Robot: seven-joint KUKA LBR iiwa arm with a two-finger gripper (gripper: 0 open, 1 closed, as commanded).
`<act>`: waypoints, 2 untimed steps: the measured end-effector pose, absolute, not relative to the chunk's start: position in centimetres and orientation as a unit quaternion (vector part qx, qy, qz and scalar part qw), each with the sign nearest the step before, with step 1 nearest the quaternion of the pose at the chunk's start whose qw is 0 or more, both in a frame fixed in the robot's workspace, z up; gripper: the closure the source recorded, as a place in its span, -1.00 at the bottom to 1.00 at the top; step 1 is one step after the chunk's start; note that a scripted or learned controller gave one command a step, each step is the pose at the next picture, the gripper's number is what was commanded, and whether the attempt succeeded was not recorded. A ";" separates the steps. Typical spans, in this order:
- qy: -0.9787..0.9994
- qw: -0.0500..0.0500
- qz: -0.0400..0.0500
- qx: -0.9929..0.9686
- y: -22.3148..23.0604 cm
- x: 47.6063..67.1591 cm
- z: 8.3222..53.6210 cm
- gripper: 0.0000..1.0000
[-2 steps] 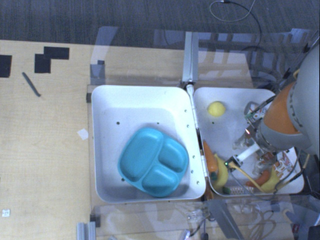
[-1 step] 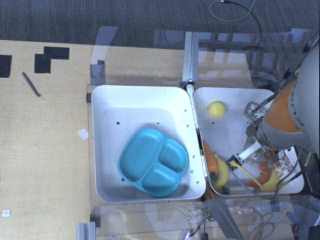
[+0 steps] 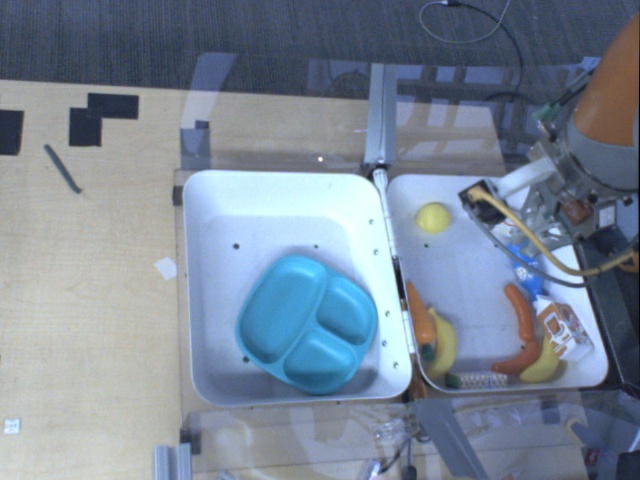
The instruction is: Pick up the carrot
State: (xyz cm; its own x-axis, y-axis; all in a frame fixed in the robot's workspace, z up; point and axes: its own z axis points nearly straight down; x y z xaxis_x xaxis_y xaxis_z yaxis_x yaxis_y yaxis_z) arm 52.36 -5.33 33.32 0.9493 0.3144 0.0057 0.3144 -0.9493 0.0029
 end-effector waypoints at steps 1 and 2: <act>0.123 0.001 0.003 0.992 -8.5 48.8 37.2 1.00; 0.154 0.000 0.000 0.988 -6.8 50.7 18.3 1.00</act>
